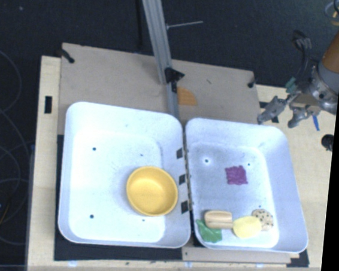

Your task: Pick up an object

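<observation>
Gripper (283,115) is hanging open and empty at the upper right, just past the right bin (286,168). Purple piece (236,175) is sitting mid-bin; yellow bowl (151,191) in the left bin (83,153).

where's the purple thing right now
The purple piece lies flat near the middle of the right bin, apart from the cluster of items along that bin's near edge and well below the claw.

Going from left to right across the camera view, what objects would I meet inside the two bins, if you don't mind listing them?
yellow bowl → green leaf piece → tan bread roll → purple square → yellow lemon-like piece → speckled cookie
</observation>
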{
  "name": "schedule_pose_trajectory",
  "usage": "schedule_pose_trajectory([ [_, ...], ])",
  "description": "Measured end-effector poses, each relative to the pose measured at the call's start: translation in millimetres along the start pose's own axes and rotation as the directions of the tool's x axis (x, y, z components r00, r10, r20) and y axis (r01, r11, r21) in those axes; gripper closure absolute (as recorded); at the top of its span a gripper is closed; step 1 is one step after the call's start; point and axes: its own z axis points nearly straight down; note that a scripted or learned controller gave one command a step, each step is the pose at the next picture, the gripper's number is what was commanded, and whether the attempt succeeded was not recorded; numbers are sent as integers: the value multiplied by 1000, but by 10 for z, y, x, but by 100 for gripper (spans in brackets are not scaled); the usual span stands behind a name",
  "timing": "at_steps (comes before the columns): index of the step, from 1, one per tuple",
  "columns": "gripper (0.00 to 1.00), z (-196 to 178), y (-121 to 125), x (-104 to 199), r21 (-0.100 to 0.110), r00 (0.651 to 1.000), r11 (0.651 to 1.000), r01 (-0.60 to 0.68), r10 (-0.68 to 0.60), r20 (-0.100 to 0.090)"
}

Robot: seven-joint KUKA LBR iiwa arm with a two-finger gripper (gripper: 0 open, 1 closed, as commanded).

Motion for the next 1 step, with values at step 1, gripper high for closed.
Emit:
schedule_pose_trajectory([
  [1, 0, -2, -3, -9, 1, 1000, 1000, 0, 0, 2],
])
